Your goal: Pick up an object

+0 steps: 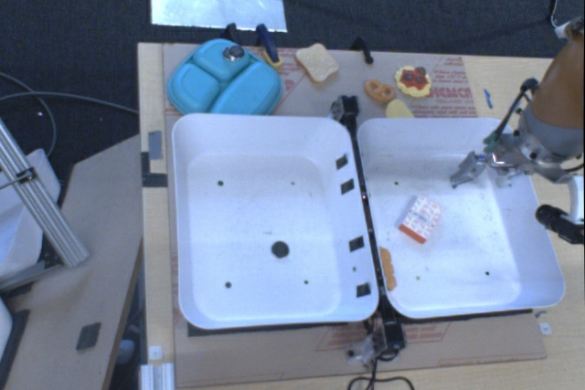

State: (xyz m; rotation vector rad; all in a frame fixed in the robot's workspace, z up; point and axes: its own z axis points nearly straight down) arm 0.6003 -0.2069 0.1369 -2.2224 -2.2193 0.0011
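In the right bin (539, 279) lie two things — one red-and-white packet (420, 218) mid-floor and one small orange piece (387, 268) by the left wall. The tool (468, 171) hangs above the packet, apart from it — whether it is parted or closed, I cannot tell.

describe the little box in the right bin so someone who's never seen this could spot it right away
Start at the right white bin. Near its middle lies a small box, white with a red pattern and an orange end, turned at a slant. The other loose thing in that bin is a thin orange piece by the left wall; the box is wider, mostly white, and sits left of and below the gripper.
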